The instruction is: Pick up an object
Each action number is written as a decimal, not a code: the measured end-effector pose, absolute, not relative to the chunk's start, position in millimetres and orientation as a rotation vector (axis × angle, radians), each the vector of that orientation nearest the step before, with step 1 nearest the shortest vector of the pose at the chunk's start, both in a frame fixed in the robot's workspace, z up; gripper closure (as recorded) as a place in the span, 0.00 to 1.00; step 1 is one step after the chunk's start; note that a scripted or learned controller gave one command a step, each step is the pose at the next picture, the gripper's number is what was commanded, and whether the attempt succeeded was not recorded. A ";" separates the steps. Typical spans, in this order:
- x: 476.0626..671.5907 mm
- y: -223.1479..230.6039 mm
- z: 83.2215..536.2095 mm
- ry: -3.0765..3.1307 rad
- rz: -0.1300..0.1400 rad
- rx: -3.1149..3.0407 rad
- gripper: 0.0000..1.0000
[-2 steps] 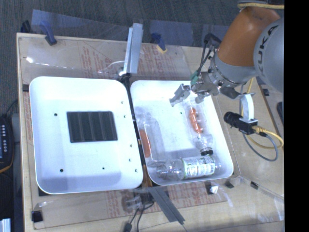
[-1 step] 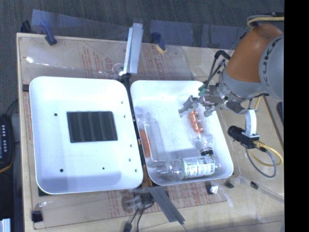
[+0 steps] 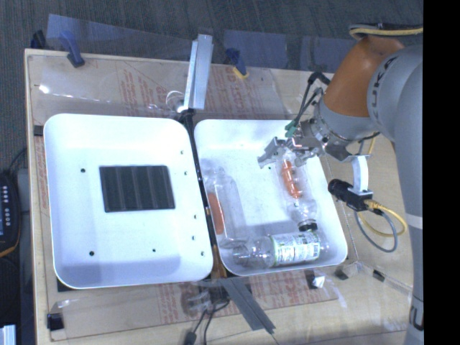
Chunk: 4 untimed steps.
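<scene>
Three clear plastic bottles lie in the right bin (image 3: 244,139). One with an orange label (image 3: 292,182) lies along the right side. Another with an orange strip (image 3: 218,203) rests against the left wall. A third with a white label and black cap (image 3: 287,249) lies across the front. My gripper (image 3: 287,153) hangs over the far right part of this bin, just above the upper end of the right-hand bottle. It is open, with nothing held between its fingers.
The left bin (image 3: 72,142) holds a dark grey ridged rectangular block (image 3: 136,188). A metal bar (image 3: 198,70) stands at the back between the bins. Cables and a yellow wire (image 3: 381,225) hang right of the right bin.
</scene>
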State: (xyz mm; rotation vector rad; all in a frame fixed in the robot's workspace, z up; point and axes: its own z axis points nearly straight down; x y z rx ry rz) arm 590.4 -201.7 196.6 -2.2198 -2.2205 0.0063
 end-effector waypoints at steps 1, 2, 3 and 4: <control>591.0 -200.8 206.4 -2.224 0.008 -2.215 1.00; 590.9 -200.9 206.4 -2.224 0.008 -2.215 0.00; 609.6 -208.6 202.3 -2.265 0.001 -2.177 0.00; 599.4 -208.3 210.8 -2.385 0.004 -2.038 0.00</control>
